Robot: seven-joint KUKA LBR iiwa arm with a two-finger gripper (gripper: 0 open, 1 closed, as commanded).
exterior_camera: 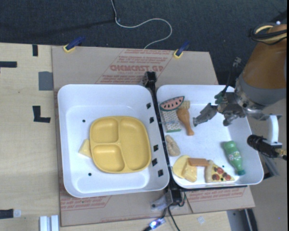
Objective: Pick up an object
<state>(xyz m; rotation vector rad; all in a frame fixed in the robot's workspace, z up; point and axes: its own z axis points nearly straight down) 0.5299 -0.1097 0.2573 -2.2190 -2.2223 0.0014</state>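
My gripper (211,120) hangs over the right bin (207,93), open, with nothing between its fingers. One dark finger (201,116) points left toward a brown drumstick (185,118); the other (228,120) is nearer the bin's right wall. A watermelon slice (172,103) lies just left of the drumstick, above a grey-green square piece (171,122). Lower down are a tan bread piece (172,145), yellow cheese (184,168), a red-brown strip (198,162), a pizza slice (218,173) and a green bottle (234,157).
The left bin (70,129) holds a yellow divided plate (120,144) with a yellow wedge (84,149) tucked at its left side. The grey and orange arm (265,66) comes in from the right. A black divider clip (149,78) sits between the bins.
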